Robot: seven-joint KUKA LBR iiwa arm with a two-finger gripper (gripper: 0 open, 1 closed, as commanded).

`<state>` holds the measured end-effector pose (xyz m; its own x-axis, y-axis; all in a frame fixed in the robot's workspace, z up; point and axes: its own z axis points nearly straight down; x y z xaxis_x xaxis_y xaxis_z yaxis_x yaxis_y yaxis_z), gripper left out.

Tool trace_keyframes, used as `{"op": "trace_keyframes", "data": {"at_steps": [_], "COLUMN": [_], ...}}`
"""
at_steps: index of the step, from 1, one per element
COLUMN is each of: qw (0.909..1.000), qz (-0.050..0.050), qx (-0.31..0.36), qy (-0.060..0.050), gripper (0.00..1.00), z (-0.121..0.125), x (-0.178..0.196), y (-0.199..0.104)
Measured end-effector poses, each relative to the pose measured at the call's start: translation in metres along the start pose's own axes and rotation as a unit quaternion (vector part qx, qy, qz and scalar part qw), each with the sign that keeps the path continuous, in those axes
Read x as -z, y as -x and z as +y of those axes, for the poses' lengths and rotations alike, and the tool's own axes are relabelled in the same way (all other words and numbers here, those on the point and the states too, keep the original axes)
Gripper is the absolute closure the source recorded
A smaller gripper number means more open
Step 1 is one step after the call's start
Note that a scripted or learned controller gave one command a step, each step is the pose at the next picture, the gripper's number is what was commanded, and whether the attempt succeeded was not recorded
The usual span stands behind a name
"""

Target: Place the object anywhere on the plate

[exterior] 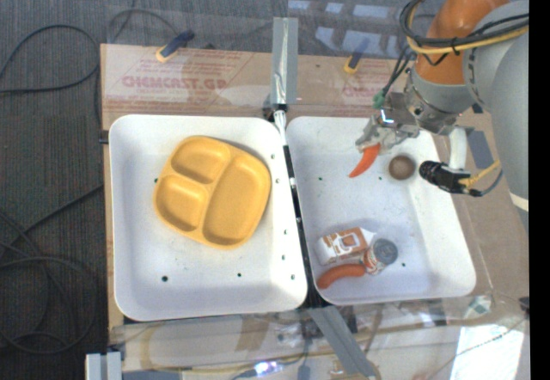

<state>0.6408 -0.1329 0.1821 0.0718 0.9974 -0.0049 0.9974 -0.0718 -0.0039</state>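
A yellow divided plate [213,190] lies in the left bin [137,284]. In the right bin [430,275], my gripper [376,141] hangs over the far part, near the back wall. It is shut on the thick upper end of a small orange carrot [362,163]. The carrot slants down and to the left from the fingers, its tip close to the bin floor. The plate is well to the left of the gripper, across the divider between the bins.
A brown ball [400,167] sits just right of the carrot. A small can with an orange-and-white label [354,246] and a red sausage [342,275] lie near the right bin's front left. A black and yellow cable end [447,175] hangs by the arm.
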Motion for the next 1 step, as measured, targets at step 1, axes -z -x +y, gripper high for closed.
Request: {"op": "trace_keyframes", "data": {"at_steps": [1], "qw": [0.9999], "qz": [0.001], "qx": [0.015], "qy": [0.000], "gripper": [1.00], "z": [-0.0147], "x": [0.0245], "y": [-0.0525]}}
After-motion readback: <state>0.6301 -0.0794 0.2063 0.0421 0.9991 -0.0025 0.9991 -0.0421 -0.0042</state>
